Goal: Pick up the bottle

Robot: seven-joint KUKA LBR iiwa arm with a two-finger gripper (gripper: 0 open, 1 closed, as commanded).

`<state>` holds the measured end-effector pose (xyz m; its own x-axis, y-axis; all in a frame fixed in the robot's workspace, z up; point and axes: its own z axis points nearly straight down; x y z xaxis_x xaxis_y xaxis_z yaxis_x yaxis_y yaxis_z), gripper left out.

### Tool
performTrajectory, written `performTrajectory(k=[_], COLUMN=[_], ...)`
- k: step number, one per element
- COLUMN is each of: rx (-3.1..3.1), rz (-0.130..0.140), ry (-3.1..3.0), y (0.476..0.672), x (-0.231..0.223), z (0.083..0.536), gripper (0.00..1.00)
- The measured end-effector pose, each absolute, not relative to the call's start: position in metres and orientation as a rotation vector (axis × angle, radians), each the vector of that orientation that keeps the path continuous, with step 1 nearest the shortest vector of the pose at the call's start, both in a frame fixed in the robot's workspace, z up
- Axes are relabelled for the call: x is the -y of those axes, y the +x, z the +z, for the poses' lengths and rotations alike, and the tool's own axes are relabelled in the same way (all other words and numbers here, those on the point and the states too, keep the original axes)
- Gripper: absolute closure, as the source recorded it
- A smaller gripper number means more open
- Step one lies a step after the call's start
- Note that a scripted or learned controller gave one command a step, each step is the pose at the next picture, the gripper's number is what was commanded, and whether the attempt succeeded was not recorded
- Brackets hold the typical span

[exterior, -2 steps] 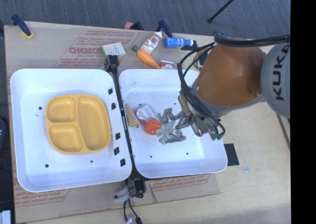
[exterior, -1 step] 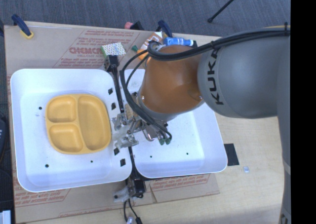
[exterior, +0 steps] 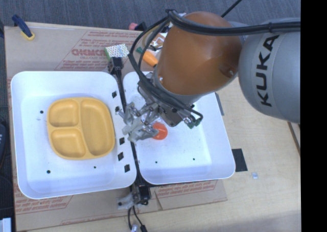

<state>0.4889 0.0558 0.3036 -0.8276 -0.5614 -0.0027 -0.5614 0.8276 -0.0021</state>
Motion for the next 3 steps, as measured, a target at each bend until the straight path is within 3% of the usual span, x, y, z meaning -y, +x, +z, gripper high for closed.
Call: performTrajectory(k=[1, 2, 3], rx=[-3.131, -3.117, -3.087], rz=[-0.001, 0.000, -0.002], ry=[-0.289, -0.419, -0.574], y=[0.487, 0.488, 0.488], x=[0.005, -0.022, 0.008], z=[0.217, 0.191, 0.262], gripper=[1.00, 1.00, 1.00])
